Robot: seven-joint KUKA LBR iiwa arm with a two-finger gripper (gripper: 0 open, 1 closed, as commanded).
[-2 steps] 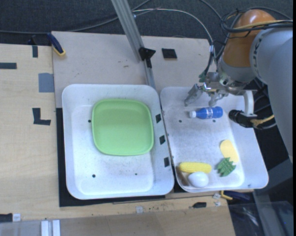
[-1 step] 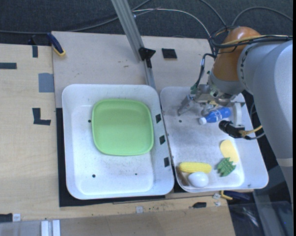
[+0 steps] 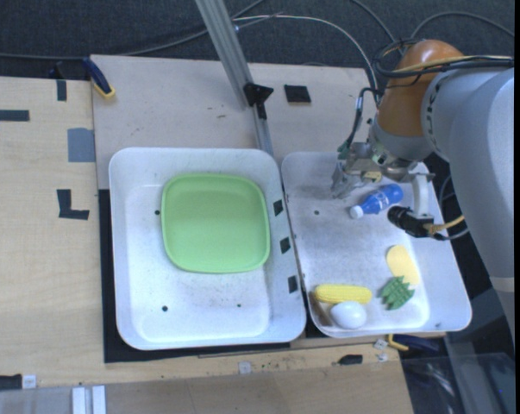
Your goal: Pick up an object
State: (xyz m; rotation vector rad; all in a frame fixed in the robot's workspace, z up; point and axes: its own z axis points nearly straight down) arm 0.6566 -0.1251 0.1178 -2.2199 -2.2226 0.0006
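Observation:
My gripper [image 3: 344, 182] hangs over the far end of the right bin [image 3: 328, 248], its fingers pointing down near the bin's back wall. A small blue bottle with a white cap [image 3: 374, 202] lies just to the right of the fingertips, apart from them. Nothing shows between the fingers. Near the bin's front lie a yellow corn cob [image 3: 342, 294], a white egg-like ball [image 3: 348, 315], a green toy piece [image 3: 397, 293] and a yellow oval object [image 3: 402, 261].
The left bin [image 3: 139, 309] holds a green square plate [image 3: 215, 222]. A metal pole [image 3: 234, 54] slants up from between the bins. Cables loop behind the arm's orange band [image 3: 415, 84].

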